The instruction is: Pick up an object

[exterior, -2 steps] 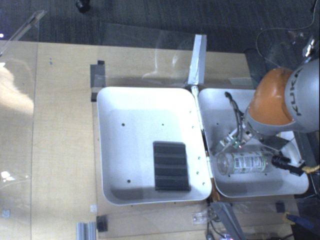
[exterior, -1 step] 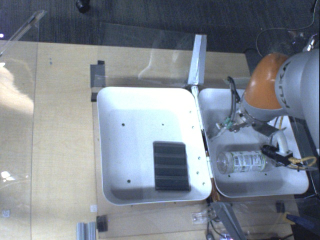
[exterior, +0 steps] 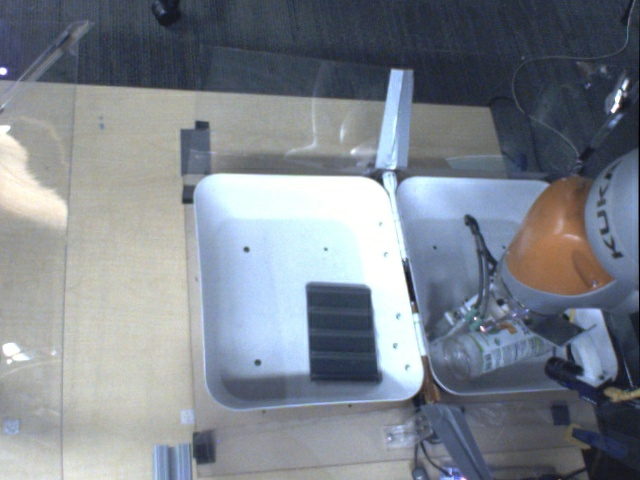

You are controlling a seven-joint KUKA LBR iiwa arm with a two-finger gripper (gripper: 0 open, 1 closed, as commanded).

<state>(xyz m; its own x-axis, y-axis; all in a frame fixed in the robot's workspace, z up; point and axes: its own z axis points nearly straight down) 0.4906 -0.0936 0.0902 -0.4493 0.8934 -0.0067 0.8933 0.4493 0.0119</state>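
A black ribbed rectangular block (exterior: 342, 331) lies flat in the left bin (exterior: 230, 268), toward its front right. In the right bin (exterior: 440, 228), a clear plastic bottle with a green-and-white label (exterior: 492, 352) lies on its side near the front edge. My gripper (exterior: 478, 318) is low in the right bin, just above and behind the bottle, under the grey and orange wrist (exterior: 560, 243). The wrist hides much of the gripper, and nothing can be seen held in it.
A divider wall (exterior: 405, 278) separates the two bins. A clear plastic screen with a metal post (exterior: 396, 118) stands behind the bins. The arm covers the right half of the right bin. Wooden bench (exterior: 110, 298) surrounds the bins.
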